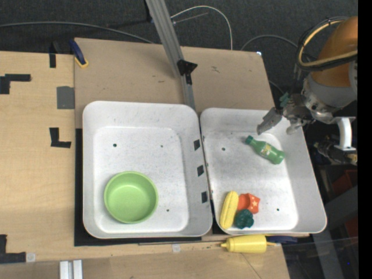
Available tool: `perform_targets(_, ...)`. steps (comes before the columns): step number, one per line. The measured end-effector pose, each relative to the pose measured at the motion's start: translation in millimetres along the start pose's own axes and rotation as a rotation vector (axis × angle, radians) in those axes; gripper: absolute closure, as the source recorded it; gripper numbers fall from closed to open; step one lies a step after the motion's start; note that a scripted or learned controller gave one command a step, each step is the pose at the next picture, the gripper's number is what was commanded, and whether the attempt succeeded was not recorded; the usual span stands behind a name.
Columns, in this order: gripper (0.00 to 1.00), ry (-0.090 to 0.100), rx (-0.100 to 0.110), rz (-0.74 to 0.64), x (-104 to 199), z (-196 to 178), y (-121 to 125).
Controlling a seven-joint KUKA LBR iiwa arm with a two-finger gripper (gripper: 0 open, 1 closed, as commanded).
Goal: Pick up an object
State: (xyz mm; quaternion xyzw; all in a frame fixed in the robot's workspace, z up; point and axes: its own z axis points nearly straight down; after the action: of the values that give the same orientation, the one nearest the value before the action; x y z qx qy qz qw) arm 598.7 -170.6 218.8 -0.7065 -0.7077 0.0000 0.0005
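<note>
A green bottle (265, 149) with a yellow label lies on its side in the upper part of the right bin (302, 214). My gripper (280, 125) hangs just above and to the right of it, near the bin's far right corner. Its two fingers are spread open with nothing between them. At the bin's front left lie a yellow corn cob (229, 208), an orange-red toy (250, 201) and a dark green toy (244, 218), all huddled together.
A light green bowl (131, 196) sits at the front of the left bin (93, 156). A yellow bottle (247, 244) lies on the bench just in front of the right bin. A metal pole (168, 34) slants up from between the bins.
</note>
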Motion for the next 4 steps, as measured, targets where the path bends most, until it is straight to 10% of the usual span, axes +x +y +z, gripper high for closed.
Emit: perform_targets(4, 0.00, -0.002, 0.002, -0.001, -15.5, 131.7, 3.1)
